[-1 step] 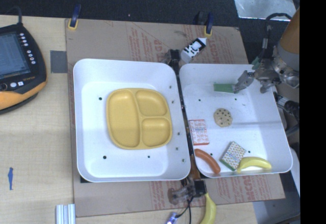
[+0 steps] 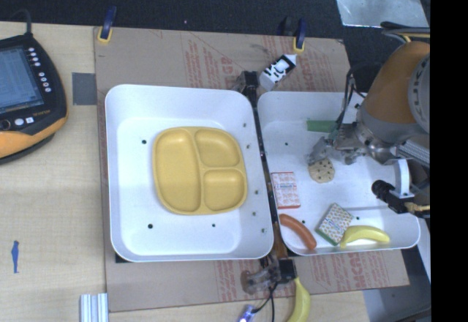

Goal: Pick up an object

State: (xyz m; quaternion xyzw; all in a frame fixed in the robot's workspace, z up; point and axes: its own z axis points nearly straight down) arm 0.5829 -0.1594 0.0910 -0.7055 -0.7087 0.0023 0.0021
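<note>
A light wooden bench (image 2: 51, 203) is bearing a brown cardboard sheet (image 2: 183, 50), two shallow white bins (image 2: 117, 167) side by side, and an orange-edged handheld control tablet (image 2: 25, 94).

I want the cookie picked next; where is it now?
The cookie lies in the right bin, just below the gripper, right of the red-and-white packet.

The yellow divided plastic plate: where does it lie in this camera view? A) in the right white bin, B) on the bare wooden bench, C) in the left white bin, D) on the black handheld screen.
C: the yellow divided plastic plate lies flat in the middle of the left white bin, apart from its walls.
</note>
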